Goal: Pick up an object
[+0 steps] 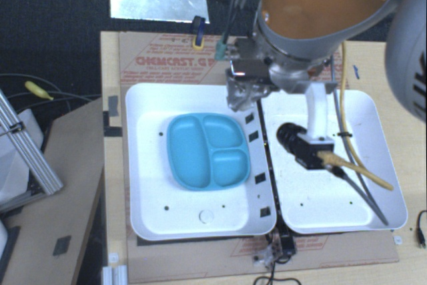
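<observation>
Blue divided plate [207,150] lies in the left bin [150,210]; whether the gripper [241,100] is clamped is unclear.

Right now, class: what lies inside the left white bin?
A blue divided plate lies in the left bin. The arm's gripper covers the bin's far right corner.
</observation>
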You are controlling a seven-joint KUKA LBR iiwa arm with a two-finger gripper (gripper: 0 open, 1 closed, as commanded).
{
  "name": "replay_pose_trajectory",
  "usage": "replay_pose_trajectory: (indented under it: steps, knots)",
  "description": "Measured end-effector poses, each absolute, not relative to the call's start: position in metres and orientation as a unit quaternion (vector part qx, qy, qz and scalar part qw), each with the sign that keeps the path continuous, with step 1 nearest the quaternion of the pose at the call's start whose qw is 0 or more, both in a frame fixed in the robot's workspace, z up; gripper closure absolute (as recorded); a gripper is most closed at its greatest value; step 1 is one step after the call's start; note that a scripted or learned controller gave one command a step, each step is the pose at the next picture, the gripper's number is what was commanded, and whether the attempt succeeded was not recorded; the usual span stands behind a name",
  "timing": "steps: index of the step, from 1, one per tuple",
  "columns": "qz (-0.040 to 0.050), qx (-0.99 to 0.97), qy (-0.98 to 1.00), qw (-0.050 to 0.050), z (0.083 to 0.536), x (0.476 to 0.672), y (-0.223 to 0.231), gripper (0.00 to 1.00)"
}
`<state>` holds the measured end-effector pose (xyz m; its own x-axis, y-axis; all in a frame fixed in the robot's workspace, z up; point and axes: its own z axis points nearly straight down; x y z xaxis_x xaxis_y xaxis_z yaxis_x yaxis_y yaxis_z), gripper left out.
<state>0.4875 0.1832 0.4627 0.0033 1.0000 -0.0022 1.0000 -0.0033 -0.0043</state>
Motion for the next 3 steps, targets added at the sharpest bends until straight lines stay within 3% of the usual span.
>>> replay_pose_trajectory:
  steps: [1,2,3]
  knots:
    - [0.0062,-0.706,-0.708,0.003,0.322,0.485,0.208,1.00]
    - [0.0012,-0.709,-0.705,0.000,0.293,0.487,0.159,1.00]
    - [-0.0102,-0.705,-0.709,-0.004,0.447,0.488,0.192,1.00]
